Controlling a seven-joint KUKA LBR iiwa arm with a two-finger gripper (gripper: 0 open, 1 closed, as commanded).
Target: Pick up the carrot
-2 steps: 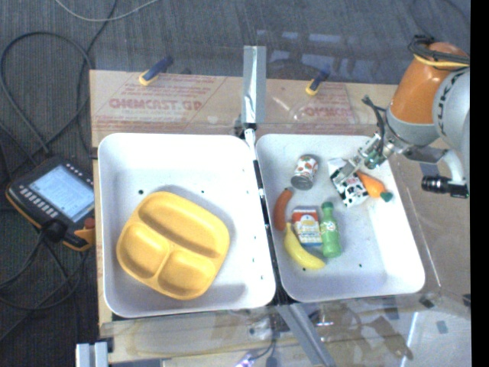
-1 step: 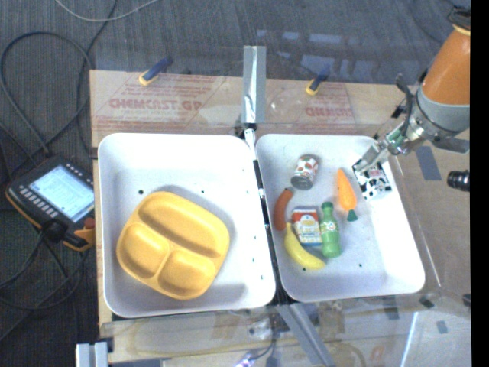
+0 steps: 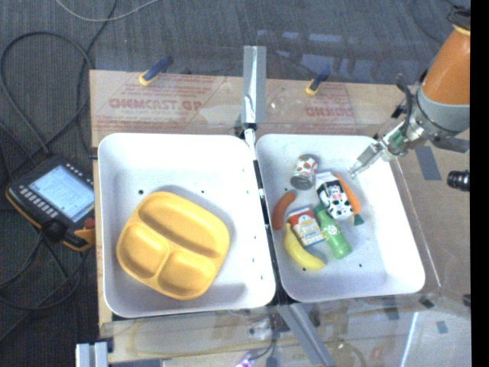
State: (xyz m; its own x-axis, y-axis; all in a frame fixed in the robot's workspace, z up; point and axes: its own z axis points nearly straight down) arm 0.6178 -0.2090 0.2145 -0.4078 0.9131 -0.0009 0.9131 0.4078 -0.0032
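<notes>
Tray [image 3: 174, 243] in left bin [image 3: 114, 205], carrot [image 3: 349, 193], banana [image 3: 302, 252], can [image 3: 305, 171] in right bin [image 3: 397, 258]

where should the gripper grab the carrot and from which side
Probably from above, at the carrot's bare orange stretch on the side facing the bin's right wall. The black and white carton lies over its left side, so jaws set across that free part, coming down on the right, look safest.

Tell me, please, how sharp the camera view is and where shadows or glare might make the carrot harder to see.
In the camera view, lighting is soft and even; the yellow tray casts a faint shadow on its bin. The picture is slightly soft, so small items blur: the carrot is a thin orange strip beside the cow-patterned carton. The pincer looks pale and smeared against the right bin. Clear sheeting at the bottom edge shows mild glare.
</notes>
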